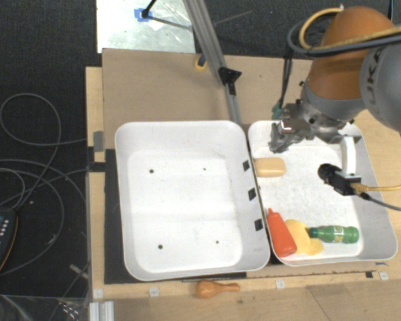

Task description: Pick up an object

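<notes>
My gripper (279,141) hangs over the far left part of the right bin (374,209), under the orange-banded wrist. Just below it a pale tan block (270,167) lies on the bin floor, apart from the gripper. Along the bin's near side lie a red bottle-shaped object (281,233), a yellow object (303,237) and a green bottle (334,233) on its side. Nothing shows between the fingers.
The left bin (130,179) lies beside the right one, joined by black clips on the shared rim. A tan pear-shaped object (215,287) lies on the bench in front of the bins. A metal pole (210,42) slants over the back. Cables lie on the floor at left.
</notes>
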You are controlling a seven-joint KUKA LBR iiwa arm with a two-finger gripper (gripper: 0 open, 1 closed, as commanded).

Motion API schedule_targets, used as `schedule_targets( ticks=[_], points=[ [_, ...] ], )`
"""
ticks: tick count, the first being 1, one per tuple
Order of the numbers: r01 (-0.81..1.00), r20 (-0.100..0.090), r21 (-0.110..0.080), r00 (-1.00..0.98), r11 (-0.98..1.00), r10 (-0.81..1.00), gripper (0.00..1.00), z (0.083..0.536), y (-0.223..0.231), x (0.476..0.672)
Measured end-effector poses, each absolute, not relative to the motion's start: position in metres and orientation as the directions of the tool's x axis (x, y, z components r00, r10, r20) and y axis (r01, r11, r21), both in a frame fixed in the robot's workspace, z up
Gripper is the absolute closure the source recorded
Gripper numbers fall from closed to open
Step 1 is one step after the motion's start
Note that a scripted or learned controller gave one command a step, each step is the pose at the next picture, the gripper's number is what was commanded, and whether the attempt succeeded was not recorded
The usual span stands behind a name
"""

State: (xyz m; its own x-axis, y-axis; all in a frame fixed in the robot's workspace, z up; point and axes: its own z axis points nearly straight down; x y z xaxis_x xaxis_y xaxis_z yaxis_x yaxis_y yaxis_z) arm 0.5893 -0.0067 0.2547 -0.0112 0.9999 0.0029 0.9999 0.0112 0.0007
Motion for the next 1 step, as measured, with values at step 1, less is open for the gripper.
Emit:
schedule_targets(
  ticks=[1],
  points=[
    [1.000, 0.002, 0.001, -0.010, 0.010, 1.000, 1.00, 0.2502, 0.0366, 0.5886]
  ],
)
